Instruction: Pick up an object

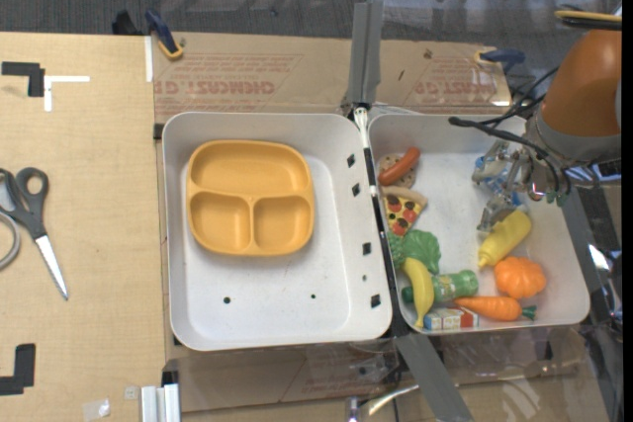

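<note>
The right bin (450, 145) holds several toy foods: a hot dog (399, 165), a pizza slice (404, 209), a green lettuce piece (415, 247), a banana (419, 287), a green bottle (455, 286), a carrot (490, 308), an orange (519, 278) and a yellow mustard bottle (504, 238). My gripper (495, 191) hangs over the bin's right half, just above the mustard bottle's top. Its metal fingers stand apart, open, with nothing between them.
The left bin (267, 311) holds a yellow divided plate (251, 198). A small carton (450, 319) lies at the right bin's front edge. Scissors (35, 222) lie on the bench at far left. The orange-banded arm (584, 84) fills the upper right.
</note>
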Robot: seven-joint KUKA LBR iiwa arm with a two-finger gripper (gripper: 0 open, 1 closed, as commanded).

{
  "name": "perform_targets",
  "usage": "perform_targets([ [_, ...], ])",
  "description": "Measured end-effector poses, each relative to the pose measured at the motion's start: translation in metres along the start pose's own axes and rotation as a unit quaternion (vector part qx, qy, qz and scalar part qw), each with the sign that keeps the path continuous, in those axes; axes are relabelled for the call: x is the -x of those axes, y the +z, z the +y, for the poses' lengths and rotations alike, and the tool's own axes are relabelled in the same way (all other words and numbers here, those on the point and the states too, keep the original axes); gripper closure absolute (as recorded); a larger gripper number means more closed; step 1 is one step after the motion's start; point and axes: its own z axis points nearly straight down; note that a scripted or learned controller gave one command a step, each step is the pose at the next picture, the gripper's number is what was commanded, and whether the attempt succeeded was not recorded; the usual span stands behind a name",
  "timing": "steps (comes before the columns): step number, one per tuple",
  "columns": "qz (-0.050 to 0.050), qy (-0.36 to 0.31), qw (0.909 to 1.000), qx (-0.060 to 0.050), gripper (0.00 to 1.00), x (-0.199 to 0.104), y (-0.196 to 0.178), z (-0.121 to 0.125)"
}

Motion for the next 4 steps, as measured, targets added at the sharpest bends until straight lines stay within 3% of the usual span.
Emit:
perform_targets([
  [1, -0.002, -0.020, 0.9998, -0.001, 0.00, 0.004, -0.001, -0.018],
  [2, 0.000, -0.003, 1.0000, 0.000, 0.00, -0.022, 0.000, -0.021],
  [3, -0.001, 0.096, 0.9954, 0.000, 0.00, 0.002, 0.000, 0.017],
  [4, -0.004, 0.095, 0.9955, -0.001, 1.00, 0.004, -0.011, 0.018],
])
